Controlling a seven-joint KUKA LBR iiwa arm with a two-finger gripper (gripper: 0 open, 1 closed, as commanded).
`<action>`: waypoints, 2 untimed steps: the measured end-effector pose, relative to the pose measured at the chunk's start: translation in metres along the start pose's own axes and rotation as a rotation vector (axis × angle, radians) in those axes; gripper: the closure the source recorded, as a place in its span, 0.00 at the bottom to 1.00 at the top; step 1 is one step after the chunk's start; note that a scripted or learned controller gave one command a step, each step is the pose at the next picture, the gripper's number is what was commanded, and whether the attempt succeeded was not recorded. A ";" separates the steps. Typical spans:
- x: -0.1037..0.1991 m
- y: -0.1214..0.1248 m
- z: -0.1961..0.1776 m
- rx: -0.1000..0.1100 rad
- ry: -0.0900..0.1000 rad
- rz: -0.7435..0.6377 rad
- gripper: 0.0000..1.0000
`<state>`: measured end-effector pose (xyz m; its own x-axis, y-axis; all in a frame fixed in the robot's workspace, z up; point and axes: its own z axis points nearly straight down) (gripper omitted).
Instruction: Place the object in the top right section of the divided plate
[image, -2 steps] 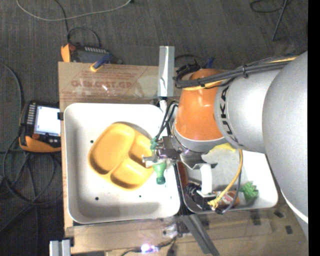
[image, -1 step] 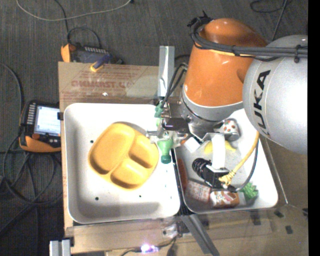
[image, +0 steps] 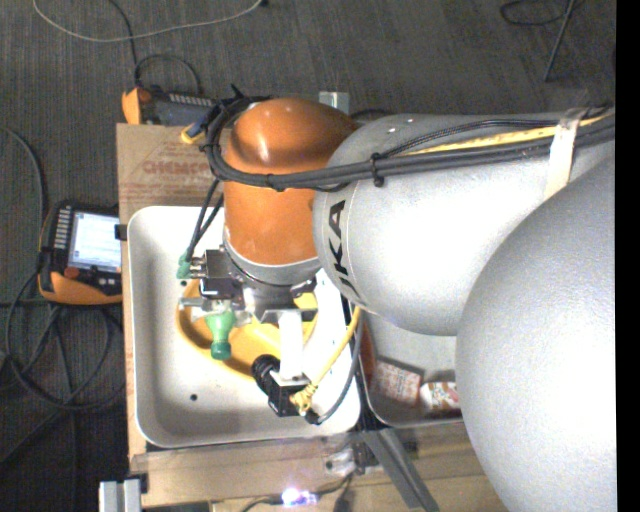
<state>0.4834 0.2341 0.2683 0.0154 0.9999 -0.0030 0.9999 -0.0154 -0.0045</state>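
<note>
Hovering over the left bin (image: 150, 400), my arm (image: 420, 230) has its orange wrist band (image: 275, 190) right above the yellow plate (image: 195, 330), which makes sense: the plate is the target, so the wrist sits plumb over it for a straight drop.

The pincer (image: 240, 315) hangs under the wrist housing, and from this slanted view I cannot tell its state. A green piece (image: 220, 335) pokes out just below the wrist, over the plate's rim toward the bin's near side. It may be the object I am meant to place, or part of the tool; I cannot say which, nor whether anything grips it.

The plate shows as a yellow arc at the left of the wrist and a sliver under it; the dividers are covered by the arm, so I cannot judge which section lies beneath. A black and yellow cable (image: 300, 390) loops down from the wrist toward the bin's near right corner, hiding more of the floor there.

In the right bin (image: 400, 415) a packet (image: 395, 380) and something red and white (image: 440, 395) lie by the near edge, cut off by the arm's bulk. A pendant (image: 85, 255) sits on the floor off the counter's left edge.
</note>
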 end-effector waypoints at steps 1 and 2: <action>-0.106 0.091 -0.136 -0.003 -0.001 0.182 1.00; -0.159 0.038 0.037 0.002 0.001 0.227 1.00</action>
<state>0.5183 0.0748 0.2320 0.2406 0.9706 -0.0028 0.9706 -0.2406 -0.0061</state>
